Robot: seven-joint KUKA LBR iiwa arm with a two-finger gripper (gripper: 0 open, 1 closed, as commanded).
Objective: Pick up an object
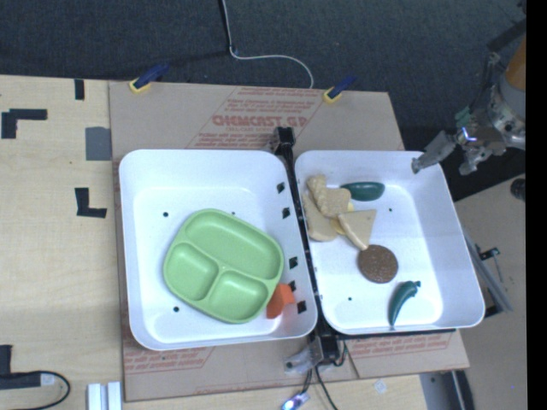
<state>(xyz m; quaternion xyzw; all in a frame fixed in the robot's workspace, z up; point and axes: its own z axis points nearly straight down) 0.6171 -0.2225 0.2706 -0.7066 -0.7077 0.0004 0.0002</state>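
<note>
The right bin [453,229] holds several small items: a pile of beige pieces [329,212], a dark green oval object [363,191], a brown round disc [377,263] and a green pepper-shaped item [402,301]. My gripper [444,164] hangs over the bin's far right corner, above and to the right of all of them. Its two fingers are spread apart with nothing between them, so it is open. The nearest item to it is the dark green oval object, well to its left.
The left bin [145,186] carries a light green divided plate [224,265] with a small orange piece [279,301] at its right edge. Cardboard [256,118] lies under both bins. A white cable [256,56] runs across the dark floor behind.
</note>
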